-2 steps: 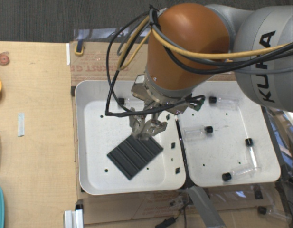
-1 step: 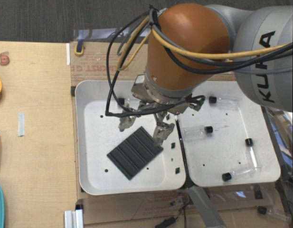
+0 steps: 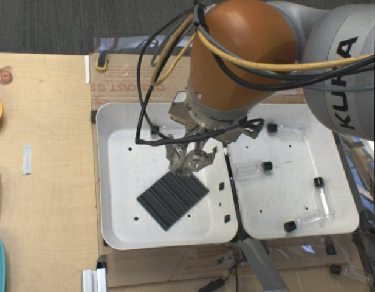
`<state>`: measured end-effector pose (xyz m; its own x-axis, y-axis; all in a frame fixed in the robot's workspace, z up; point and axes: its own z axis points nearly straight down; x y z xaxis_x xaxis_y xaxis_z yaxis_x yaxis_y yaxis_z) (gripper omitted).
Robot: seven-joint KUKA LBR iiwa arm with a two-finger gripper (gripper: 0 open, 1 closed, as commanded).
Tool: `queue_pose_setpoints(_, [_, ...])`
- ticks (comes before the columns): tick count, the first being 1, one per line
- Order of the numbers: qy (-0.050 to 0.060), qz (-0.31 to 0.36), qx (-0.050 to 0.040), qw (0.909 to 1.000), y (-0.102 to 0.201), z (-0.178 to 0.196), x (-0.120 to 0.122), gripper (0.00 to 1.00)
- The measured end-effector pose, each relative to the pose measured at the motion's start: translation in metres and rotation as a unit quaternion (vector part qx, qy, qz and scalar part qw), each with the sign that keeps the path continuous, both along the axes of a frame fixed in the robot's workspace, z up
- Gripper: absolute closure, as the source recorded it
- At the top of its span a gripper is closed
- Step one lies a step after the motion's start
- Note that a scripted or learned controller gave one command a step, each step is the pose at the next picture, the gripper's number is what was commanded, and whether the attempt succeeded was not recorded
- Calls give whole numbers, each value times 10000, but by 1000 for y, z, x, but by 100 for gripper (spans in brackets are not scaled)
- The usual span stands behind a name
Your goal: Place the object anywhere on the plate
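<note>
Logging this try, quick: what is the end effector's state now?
End effector: cannot be told; it hangs at the upper edge of the dark ribbed plate.

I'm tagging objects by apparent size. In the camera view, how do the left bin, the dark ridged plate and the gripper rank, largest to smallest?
1. Left bin, by far the largest.
2. Dark ridged plate, lying inside it.
3. Gripper, smallest as seen, though it sits nearer the camera and the arm partly hides it, so this last rank is unsure.

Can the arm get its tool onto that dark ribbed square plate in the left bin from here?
Probably yes: the tool hangs at the dark ribbed square plate's upper corner, with nothing lying between them.
</note>
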<state>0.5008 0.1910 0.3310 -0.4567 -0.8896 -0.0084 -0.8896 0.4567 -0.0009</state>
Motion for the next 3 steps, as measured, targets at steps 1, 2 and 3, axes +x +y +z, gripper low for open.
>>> queue_pose_setpoints(1, [1,0,-1,10000,0,0,0,0])
queue_pose_setpoints(2, [-12,-27,17,10000,0,9,2,100])
queue_pose_setpoints(3, [-10,-26,16,10000,0,9,2,0])
